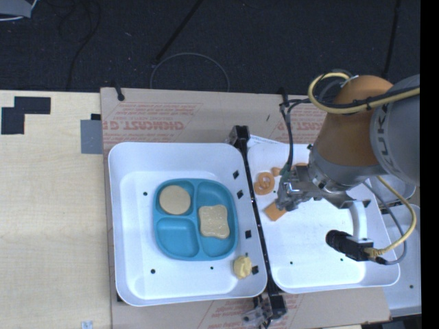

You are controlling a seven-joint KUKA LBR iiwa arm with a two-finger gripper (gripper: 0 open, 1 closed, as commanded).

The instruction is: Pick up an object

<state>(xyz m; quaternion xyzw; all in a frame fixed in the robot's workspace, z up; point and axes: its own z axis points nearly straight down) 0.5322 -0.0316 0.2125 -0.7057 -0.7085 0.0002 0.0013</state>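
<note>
Near the right bin's (384,279) left wall, claw (287,199) state unclear, touching orange piece (274,212), open floor below.

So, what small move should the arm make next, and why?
Probably a short descent onto the orange piece. The pincer sits right at it in the right bin, near the divider, and the view does not show the piece between its fingers yet.
</note>
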